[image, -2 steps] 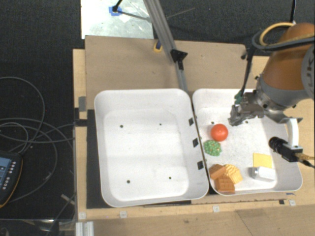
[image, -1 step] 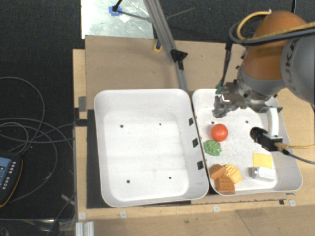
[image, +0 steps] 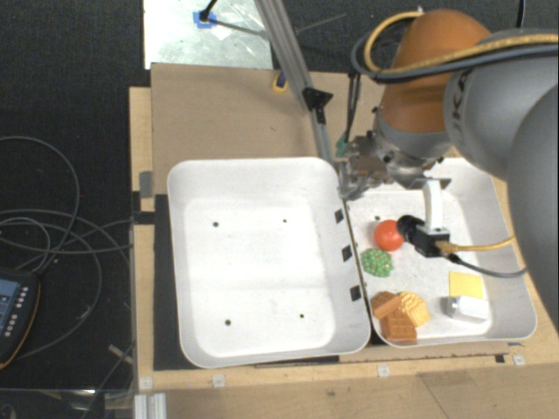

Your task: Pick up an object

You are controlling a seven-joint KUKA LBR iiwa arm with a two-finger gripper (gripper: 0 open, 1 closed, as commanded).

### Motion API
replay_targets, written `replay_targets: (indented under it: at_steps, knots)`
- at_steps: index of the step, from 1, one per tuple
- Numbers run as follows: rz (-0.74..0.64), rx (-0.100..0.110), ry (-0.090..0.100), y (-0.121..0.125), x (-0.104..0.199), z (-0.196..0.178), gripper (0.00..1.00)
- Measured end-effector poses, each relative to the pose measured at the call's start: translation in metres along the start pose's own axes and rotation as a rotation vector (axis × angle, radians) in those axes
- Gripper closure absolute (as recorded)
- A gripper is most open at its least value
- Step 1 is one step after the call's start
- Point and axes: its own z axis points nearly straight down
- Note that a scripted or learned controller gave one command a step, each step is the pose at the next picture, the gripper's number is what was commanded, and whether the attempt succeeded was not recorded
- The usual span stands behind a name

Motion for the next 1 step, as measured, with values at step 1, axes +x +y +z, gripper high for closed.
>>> replay_targets:
  at_steps: [1]
  knots:
    - [0.001, 0.001, 0.000, 0.0155, 0.0526, 0.0137, 1.00]
